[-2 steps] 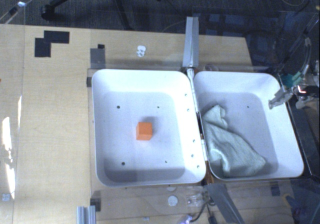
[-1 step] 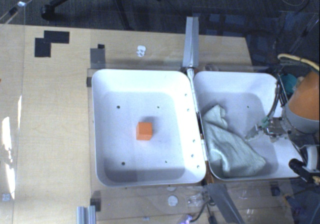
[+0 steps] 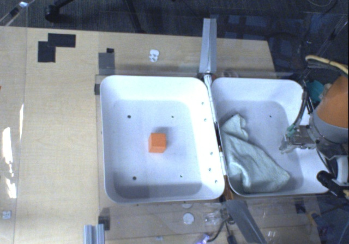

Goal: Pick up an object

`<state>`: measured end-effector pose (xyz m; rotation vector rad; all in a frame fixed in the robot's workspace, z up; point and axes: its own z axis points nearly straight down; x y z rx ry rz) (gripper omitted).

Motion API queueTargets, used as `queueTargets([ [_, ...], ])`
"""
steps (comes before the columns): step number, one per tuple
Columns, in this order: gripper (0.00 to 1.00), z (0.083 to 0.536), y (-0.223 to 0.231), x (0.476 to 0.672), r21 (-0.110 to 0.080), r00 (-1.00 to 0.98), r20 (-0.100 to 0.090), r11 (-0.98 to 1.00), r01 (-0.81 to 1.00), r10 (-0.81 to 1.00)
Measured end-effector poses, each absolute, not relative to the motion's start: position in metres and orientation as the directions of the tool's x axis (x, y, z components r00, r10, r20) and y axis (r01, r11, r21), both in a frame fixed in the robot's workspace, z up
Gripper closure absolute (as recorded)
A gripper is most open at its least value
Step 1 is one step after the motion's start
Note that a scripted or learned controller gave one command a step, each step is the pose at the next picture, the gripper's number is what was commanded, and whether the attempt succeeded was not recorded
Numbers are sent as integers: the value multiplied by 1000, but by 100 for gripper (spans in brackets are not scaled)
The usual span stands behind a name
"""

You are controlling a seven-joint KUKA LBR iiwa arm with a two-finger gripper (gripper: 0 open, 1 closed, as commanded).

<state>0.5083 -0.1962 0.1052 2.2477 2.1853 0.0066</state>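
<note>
Grey-white cloth (image 3: 248,156) lies crumpled just left of the pincer (image 3: 297,142) in the right bin (image 3: 262,87), long axis slanting down-right. Whether the pincer is open, I cannot tell.

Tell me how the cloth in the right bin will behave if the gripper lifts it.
The cloth lies crumpled with soft folds, so it will probably droop and hang rather than hold shape. It looks thin, so likely light. Being spread along the right bin, a pinch at one fold may drag the rest behind.

Orange cube (image 3: 157,142) in left bin (image 3: 112,128)
</note>
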Motion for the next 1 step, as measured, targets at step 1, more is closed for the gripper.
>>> queueTargets([
  [1,100,223,-126,533,5,-138,-1,138,990,990],
])
